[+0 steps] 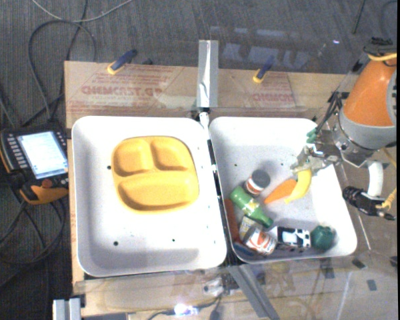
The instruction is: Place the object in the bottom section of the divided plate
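Observation:
A yellow divided plate (156,173) lies in the left bin (93,245), with two small sections at its far side and one wide bottom section (157,193) nearer the front. My gripper (312,156) hangs over the right bin (253,139), right at the upper end of a yellow banana (304,178). An orange carrot (283,191) lies against the banana's lower left side. The gripper body hides where it meets the banana.
Along the right bin's front lie a green bottle (249,204), a brown-capped jar (259,180), a red and white can (258,241), a black and white toy (293,237) and a dark green lump (323,236). A tablet (37,153) sits left of the bench.

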